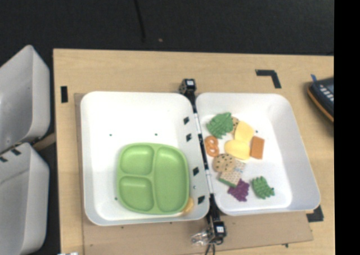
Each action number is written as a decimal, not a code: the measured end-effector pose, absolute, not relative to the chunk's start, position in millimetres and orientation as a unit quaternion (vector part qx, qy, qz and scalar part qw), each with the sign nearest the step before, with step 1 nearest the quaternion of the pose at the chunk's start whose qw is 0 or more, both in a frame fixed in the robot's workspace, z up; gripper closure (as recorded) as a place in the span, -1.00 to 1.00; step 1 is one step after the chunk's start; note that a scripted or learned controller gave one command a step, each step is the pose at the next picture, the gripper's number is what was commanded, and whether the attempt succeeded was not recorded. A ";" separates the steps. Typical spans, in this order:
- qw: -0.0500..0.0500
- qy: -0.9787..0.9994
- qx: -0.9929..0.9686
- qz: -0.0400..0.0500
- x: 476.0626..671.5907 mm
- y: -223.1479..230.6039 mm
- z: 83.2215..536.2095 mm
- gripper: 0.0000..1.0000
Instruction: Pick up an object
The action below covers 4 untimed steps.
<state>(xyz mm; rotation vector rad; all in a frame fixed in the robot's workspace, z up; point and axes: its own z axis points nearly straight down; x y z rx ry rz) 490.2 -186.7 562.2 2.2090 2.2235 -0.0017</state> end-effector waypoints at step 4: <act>-0.004 0.709 0.705 -0.003 535.8 -21.6 269.1 1.00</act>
